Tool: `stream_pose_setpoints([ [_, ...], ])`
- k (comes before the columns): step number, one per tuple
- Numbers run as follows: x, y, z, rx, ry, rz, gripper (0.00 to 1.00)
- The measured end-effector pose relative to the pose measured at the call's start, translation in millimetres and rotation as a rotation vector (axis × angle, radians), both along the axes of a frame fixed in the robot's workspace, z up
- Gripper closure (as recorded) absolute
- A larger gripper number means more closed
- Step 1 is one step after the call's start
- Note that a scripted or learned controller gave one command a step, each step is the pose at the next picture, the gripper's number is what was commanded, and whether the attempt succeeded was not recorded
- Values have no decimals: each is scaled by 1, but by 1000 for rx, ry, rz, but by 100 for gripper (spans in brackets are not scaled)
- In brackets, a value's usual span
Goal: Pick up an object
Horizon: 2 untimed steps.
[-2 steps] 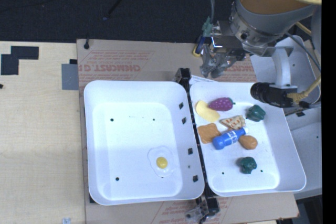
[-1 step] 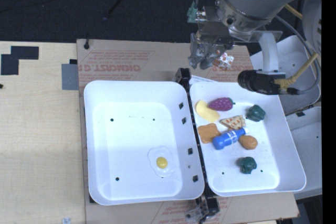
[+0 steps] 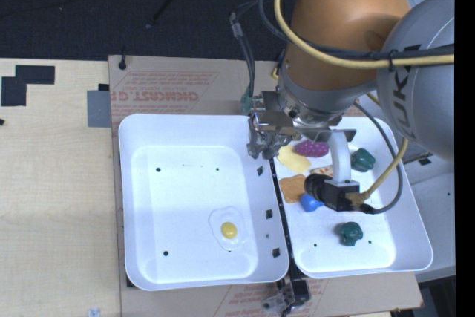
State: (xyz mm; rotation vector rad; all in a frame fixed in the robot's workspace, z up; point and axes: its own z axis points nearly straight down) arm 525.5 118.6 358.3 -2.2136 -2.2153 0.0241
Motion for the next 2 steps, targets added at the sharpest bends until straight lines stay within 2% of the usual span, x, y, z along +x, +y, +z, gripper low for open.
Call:
stream_pose_setpoints([
  [1,-39,23,139,9,-28,5,100],
  [2,-50,54,178,5,-18,4,100],
])
